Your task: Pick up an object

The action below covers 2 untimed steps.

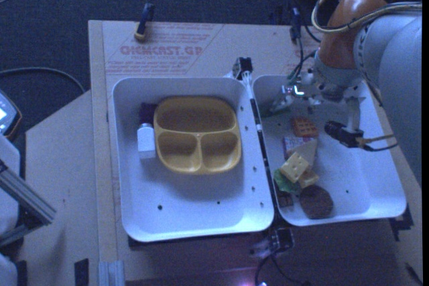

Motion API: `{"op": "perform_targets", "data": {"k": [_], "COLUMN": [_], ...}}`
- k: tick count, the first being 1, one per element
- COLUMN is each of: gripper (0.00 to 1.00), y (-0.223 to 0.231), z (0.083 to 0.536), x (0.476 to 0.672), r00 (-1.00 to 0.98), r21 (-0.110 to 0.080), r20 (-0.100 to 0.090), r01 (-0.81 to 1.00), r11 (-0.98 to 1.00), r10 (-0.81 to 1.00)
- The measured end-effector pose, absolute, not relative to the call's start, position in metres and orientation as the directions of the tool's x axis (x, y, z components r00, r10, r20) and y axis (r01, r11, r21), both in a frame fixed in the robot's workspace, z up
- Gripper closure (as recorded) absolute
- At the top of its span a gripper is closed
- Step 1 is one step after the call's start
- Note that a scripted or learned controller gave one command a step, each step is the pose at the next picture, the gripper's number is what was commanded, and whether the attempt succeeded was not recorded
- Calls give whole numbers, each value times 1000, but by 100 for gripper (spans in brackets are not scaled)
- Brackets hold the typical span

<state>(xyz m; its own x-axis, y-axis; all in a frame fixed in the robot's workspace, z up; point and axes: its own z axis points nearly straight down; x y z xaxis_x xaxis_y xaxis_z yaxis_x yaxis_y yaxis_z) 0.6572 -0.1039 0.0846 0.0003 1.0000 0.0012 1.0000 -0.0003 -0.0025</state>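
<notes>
Nothing grabbed yet: my claw hangs over the right bin, can't tell its state, waffle untouched.

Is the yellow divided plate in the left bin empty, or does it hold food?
Empty. The yellow plate shows three bare compartments; the small white bottle stands beside it on the left bin floor, not on it.

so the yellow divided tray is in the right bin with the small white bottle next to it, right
Not quite: the camera view shows the yellow divided tray in the left bin, not the right one. The small white bottle does sit beside it.
</notes>
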Motion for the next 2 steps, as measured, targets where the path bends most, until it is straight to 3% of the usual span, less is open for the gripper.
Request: {"op": "perform_targets", "data": {"k": [1,2], "gripper": [100,100], "y": [-104,-111], "z": [100,151], "x": [660,654], "r00": [0,1], "r21": [7,6], "r20": [0,-2], "r01": [1000,1000], "r11": [0,-1], "r10": [1000,1000]}}
